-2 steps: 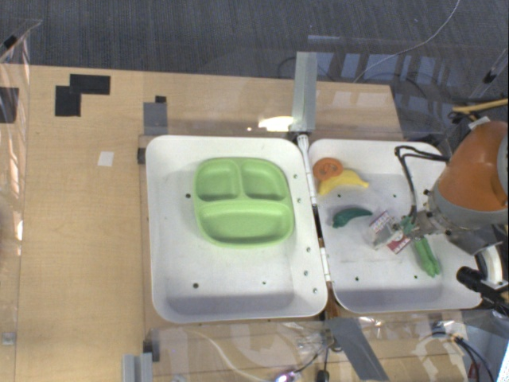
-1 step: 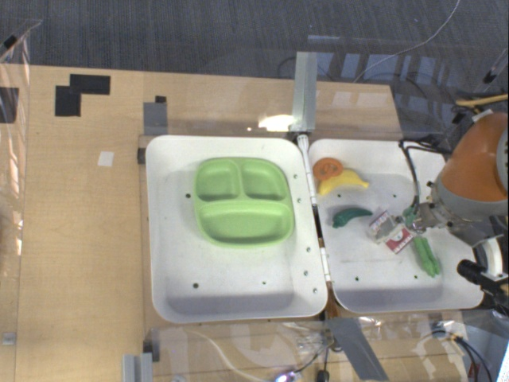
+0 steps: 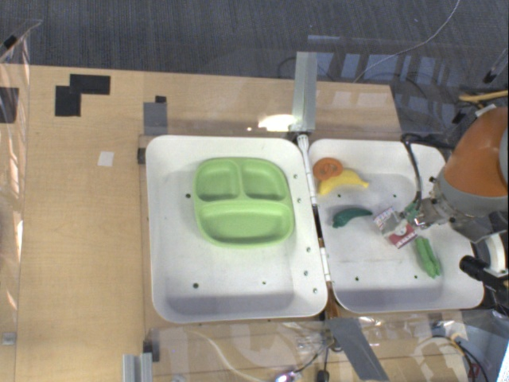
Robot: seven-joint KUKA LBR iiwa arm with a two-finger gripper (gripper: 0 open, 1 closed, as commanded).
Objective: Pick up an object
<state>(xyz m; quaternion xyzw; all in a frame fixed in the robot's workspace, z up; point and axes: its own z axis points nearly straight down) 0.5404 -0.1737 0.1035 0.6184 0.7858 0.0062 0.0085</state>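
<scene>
The gripper (image 3: 409, 217) sits low in the right bin (image 3: 374, 286), over a small red-and-white packet (image 3: 395, 231), but I cannot tell how far it is open or whether it has hold of anything. Just beside it lie a green pod (image 3: 428, 256), a dark green pepper (image 3: 351, 216), a banana (image 3: 342, 183) and an orange slice (image 3: 327, 167). The left bin (image 3: 171, 237) holds a green tray (image 3: 242, 201).

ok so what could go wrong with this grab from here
The gripper sits right over a small red and white packet, with a green pea pod close beside it, so it may nudge or catch the wrong one. The packet looks flat and crinkly and could slip out. Both lie near the right bin's far side, crowding the arm.
</scene>
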